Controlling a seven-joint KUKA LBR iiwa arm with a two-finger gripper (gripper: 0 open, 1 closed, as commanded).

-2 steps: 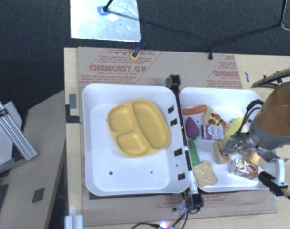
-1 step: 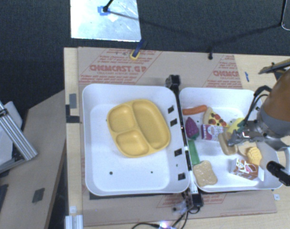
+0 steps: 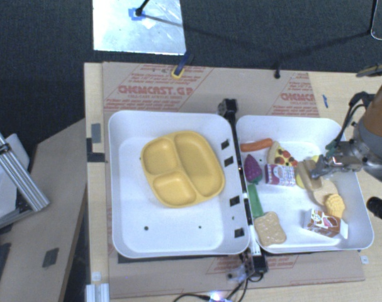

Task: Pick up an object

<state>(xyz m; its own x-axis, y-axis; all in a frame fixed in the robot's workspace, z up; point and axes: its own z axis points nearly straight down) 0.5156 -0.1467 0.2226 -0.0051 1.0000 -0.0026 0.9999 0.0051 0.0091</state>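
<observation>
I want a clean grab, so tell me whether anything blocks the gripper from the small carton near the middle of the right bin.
Nothing visible blocks it. The gripper hangs over the right bin, just right of the small carton. A pizza slice touches the carton's upper edge and a purple piece lies to its left, both away from the gripper's side.

Tray point(image 3: 154, 158) in left bin point(image 3: 124, 187)
</observation>
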